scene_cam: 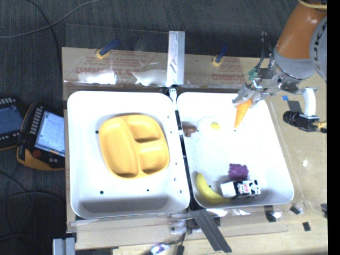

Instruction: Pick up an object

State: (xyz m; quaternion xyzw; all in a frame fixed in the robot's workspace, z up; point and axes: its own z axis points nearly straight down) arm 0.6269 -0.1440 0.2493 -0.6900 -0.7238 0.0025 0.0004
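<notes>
White walls ring the right bin (276, 142), and the nearest things lie along its front edge. A yellow banana (206, 189) curves in the front left corner of that bin. Just beside it sits a small black and white box (241, 188), and a purple lump (238, 170) touches the top of that box. In the left bin (79, 142) a yellow tray (134, 145) with three sections lies in the middle, a bit tilted. Farther back in the right bin, a small brown thing (188, 128) rests by the wall between the two bins. A tiny yellow ball (214, 125) lies near it, apart from the rest. Farther still, at the back right of the right bin, the gripper (249, 97) hangs over the bin. Its fingers are closed on the thick end of an orange carrot (242, 112). The carrot points down and a little to the left, with its tip above the white floor. Behind the gripper, the grey arm (297, 41) with its orange band reaches in from the right.
</notes>
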